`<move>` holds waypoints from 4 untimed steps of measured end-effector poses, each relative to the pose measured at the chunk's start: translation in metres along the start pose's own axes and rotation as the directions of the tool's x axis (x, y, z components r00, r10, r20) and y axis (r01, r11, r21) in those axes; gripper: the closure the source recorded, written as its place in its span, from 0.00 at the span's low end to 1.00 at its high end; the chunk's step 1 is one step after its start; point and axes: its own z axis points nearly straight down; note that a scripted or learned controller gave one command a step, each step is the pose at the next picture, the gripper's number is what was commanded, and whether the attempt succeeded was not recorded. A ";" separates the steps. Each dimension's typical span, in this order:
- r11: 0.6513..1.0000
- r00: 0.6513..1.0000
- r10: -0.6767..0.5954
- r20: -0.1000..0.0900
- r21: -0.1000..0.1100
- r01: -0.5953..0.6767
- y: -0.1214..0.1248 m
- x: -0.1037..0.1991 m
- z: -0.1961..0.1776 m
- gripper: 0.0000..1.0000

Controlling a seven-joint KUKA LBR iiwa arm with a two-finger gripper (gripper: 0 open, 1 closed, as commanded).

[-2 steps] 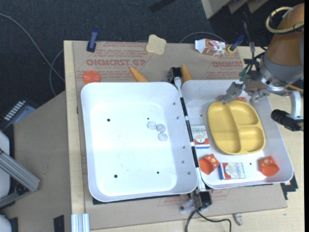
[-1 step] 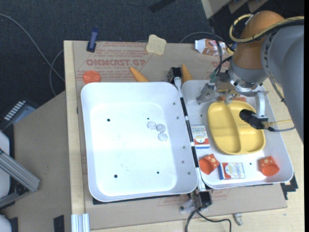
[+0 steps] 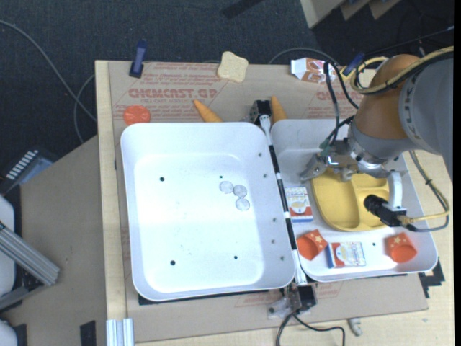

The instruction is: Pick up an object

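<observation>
A cardboard-topped bench (image 3: 108, 193) stands on dark carpet, carrying two shallow white bins side by side. You see the left bin (image 3: 144, 265) holding three small clear discs (image 3: 235, 194) near its middle. The arm (image 3: 403, 107), grey with an orange band, reaches in over the far edge of the right bin (image 3: 425, 262), its gripper (image 3: 338, 161) down over the far end of a yellow banana-shaped piece (image 3: 342, 204); you cannot tell how its fingers stand.

In the right bin, a small white carton (image 3: 297, 202) lies against the left wall, just beside the yellow piece. Along the near edge sit a red block (image 3: 312, 244), a white card with a red stripe (image 3: 347, 254) and an orange-red piece (image 3: 400, 247) toward the near right corner.

On the bench's far edge lie a tan bread-shaped piece (image 3: 232, 66), a blue clip (image 3: 137, 58), an orange disc (image 3: 136, 114) and a carrot-shaped piece (image 3: 206, 112).
</observation>
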 end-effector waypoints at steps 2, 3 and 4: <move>1.000 1.000 -0.003 -0.014 0.003 0.003 -0.008 0.011 -0.003 1.00; 1.000 1.000 -0.001 -0.001 -0.001 0.001 -0.048 0.064 -0.093 1.00; 1.000 1.000 -0.001 -0.001 0.001 0.001 -0.066 0.153 -0.142 1.00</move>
